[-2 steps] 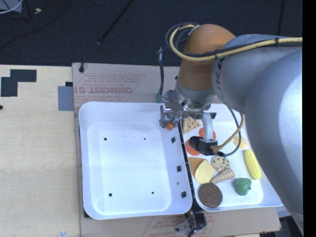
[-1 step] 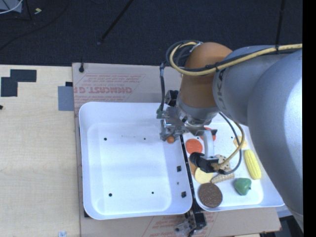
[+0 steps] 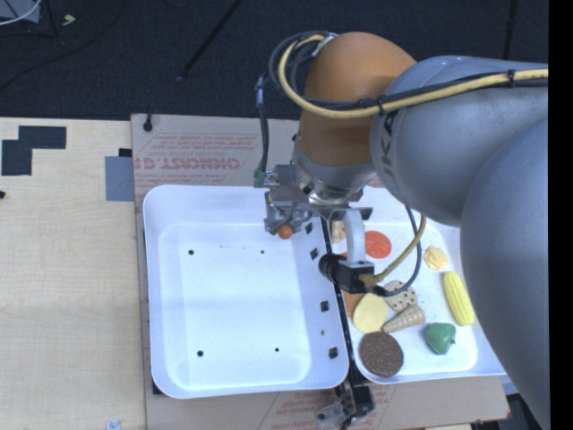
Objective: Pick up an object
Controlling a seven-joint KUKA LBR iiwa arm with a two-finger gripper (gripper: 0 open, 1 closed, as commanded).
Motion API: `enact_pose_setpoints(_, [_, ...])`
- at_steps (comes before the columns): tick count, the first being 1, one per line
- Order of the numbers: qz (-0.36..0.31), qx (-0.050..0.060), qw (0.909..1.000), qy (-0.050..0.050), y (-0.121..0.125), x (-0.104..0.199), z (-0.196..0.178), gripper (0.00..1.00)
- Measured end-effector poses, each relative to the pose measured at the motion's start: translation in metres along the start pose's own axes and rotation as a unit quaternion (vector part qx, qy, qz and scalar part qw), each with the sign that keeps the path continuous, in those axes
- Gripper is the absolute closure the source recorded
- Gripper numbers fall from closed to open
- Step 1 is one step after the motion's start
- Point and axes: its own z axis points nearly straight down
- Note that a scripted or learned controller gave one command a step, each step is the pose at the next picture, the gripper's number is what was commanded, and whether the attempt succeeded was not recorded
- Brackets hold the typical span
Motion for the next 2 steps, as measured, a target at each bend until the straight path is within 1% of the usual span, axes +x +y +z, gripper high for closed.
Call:
enact_pose_setpoints(1, [0.001,-0.005,1.0000,0.000,0.032,0.008,-0.120,1.00])
enact_pose_setpoints(2, [0.003,0.006,1.0000,-0.002,0.007,-0.027,-0.040,1.00])
